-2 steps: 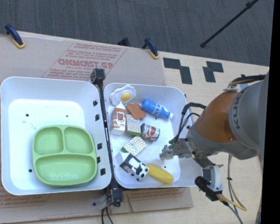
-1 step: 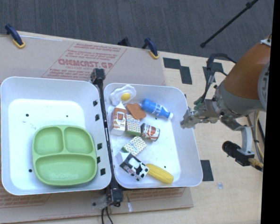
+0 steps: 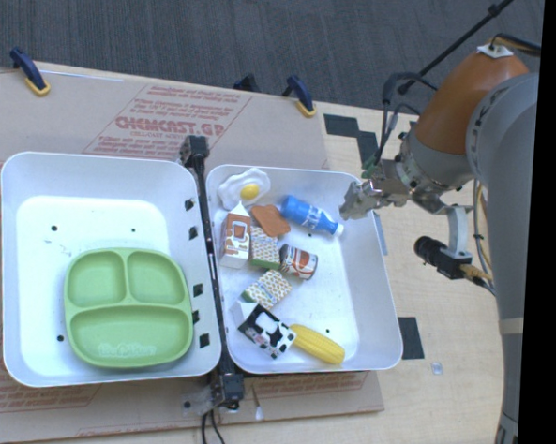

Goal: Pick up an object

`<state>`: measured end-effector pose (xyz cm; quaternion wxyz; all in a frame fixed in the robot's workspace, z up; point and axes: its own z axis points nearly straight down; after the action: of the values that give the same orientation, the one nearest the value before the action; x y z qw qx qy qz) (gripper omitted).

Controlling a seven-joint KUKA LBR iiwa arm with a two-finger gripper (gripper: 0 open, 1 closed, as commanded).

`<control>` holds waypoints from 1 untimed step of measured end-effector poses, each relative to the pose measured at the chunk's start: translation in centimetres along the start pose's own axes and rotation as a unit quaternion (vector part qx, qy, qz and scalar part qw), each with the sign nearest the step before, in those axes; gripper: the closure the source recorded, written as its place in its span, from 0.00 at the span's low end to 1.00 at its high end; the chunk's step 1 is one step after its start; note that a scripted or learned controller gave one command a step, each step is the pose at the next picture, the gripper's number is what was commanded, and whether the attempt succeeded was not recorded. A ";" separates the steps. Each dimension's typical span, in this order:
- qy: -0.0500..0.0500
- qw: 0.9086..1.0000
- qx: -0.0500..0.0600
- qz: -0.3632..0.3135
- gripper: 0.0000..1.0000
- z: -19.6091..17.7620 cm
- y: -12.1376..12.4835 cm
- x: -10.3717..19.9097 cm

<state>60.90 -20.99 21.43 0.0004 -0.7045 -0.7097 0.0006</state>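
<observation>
Two white bins are seen side by side on the surface [image 3: 358,141], on top of a printed cardboard sheet [image 3: 171,121].

Left bin [image 3: 36,192]: a green divided plate [image 3: 128,307] is lying flat in its lower half.

Right bin [image 3: 372,297]: a cluster of small items is held here.
- Fried egg toy [image 3: 244,186] at the upper left corner.
- Blue bottle [image 3: 309,215] lying on its side near the upper middle, cap end toward the right.
- Brown flat piece [image 3: 271,221] just left of the bottle, touching or nearly touching it.
- Small carton [image 3: 236,240] and a patterned box [image 3: 265,250] side by side below that.
- Small can [image 3: 298,262] just right of the patterned box.
- Second patterned box [image 3: 268,288] lower down, tilted.
- Black-and-white cow-print item [image 3: 267,332] at the lower left.
- Yellow corn cob [image 3: 317,344] right beside it, near the bottom edge.

The arm is seen at the upper right of the frame. The gripper [image 3: 359,201] is positioned over the bin's upper right rim, just right of the bottle cap. Nothing is seen between its fingers. Open or closed state cannot be told from this angle.

Blue clamps [image 3: 29,70] are fixed on the cardboard's top edge.
</observation>
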 end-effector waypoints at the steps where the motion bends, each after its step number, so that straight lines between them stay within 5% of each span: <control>1: 0.001 1.000 0.001 0.001 1.00 1.1 -6.3 3.3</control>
<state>54.55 -17.70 20.34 0.0016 -0.7053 -0.7089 0.0010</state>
